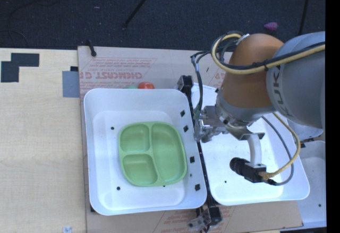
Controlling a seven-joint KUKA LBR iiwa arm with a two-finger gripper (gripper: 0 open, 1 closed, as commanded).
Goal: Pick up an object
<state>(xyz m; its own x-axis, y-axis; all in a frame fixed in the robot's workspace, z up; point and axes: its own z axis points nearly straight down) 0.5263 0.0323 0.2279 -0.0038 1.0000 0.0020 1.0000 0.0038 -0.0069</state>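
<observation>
A light green divided plate [153,153] lies flat in the middle of the left white bin [101,120]. My gripper [204,130] hangs low over the left side of the right white bin [234,192], close to the wall between the two bins. The bulky grey and orange wrist covers it from above. I see nothing held by it, and the plate lies apart from it to the left.
A small red thing [146,86] and a green speck beside it sit on the cardboard just behind the left bin's far rim. Black clips line the divider [192,160] between the bins. The arm covers most of the right bin's far half.
</observation>
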